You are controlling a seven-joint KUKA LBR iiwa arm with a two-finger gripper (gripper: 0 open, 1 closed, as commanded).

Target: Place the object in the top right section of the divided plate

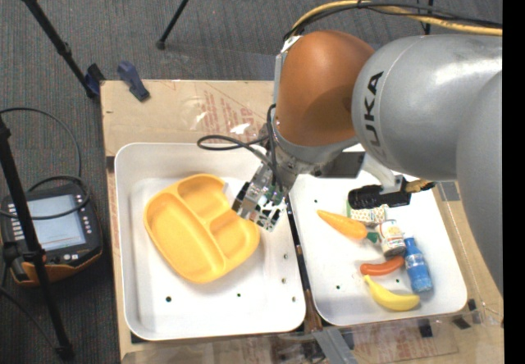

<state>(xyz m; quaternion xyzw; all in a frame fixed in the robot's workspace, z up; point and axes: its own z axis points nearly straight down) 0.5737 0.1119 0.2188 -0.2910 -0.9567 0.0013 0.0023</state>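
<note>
A brown bench [164,108], patched with clear tape, stands on grey ribbed carpet, with dark tripod legs around it and a handheld control screen [51,227] on the floor to the left. A blue clamp [131,80] sits at the bench's far left corner. Two shallow white bins lie side by side on it, both smooth plastic with rounded corners and small dark holes in the floor.

The left bin [213,305] holds the yellow plate [193,231], a glossy rounded-rectangle dish lying flat and turned at an angle, with raised ridges dividing it into sections. The gripper [261,207] hangs at the plate's right rim, close by the wall between the bins. Whether it is open or closed, and whether it holds anything, cannot be made out (it is small and busy with pale and dark parts).

The right bin [328,297] holds an orange carrot [343,225], a small green and white carton [369,213], a little jar with a red label [391,237], a red sausage-shaped piece [381,266], a blue bottle [417,266] and a curved yellow banana [392,298], all close together. The arm's bulky grey and orange body [385,100] covers the back of this bin.
</note>
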